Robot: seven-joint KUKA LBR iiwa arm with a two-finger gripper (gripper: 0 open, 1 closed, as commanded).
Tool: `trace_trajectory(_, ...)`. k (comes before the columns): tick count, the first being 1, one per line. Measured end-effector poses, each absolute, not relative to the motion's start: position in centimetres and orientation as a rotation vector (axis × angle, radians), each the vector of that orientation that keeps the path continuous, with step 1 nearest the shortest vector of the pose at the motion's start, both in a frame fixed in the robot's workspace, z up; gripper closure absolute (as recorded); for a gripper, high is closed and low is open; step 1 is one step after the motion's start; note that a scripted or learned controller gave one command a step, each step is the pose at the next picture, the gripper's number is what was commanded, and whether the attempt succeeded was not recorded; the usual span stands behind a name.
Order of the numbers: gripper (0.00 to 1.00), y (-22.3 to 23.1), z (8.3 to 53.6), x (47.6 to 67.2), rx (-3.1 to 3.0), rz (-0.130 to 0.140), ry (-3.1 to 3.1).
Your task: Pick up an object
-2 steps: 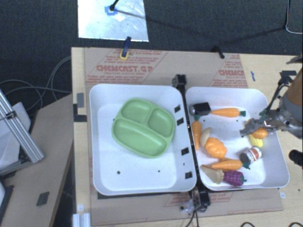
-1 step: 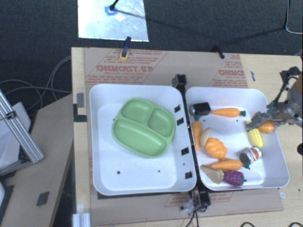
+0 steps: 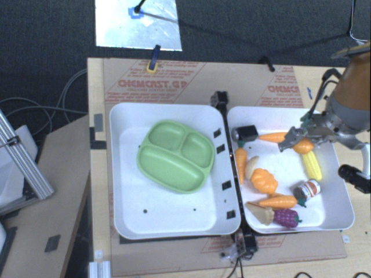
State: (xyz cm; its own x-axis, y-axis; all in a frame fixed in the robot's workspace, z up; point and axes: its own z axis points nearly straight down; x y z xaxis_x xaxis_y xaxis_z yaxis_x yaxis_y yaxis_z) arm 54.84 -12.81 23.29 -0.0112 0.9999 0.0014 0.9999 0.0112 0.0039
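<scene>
Claw over the right bin's toy food.
Your claw (image 3: 294, 139) hovers beside a small orange fruit (image 3: 303, 146) in the right bin (image 3: 342, 213), just above the corn cob (image 3: 312, 165); its finger spread — cannot tell.

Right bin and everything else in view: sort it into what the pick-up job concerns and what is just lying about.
Job:
gripper
carrot
corn cob
small pumpkin
grapes
right bin

Lying about:
green divided plate
left bin
foil sheet
</scene>
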Motion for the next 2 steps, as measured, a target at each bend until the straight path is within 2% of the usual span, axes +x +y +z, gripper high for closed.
trace_trajectory(1,1.0,-7.8,22.1,56.6,2.21,0.004,2.232)
trace_trajectory(2,1.0,-3.0,22.7,59.5,2.209,0.007,2.232)
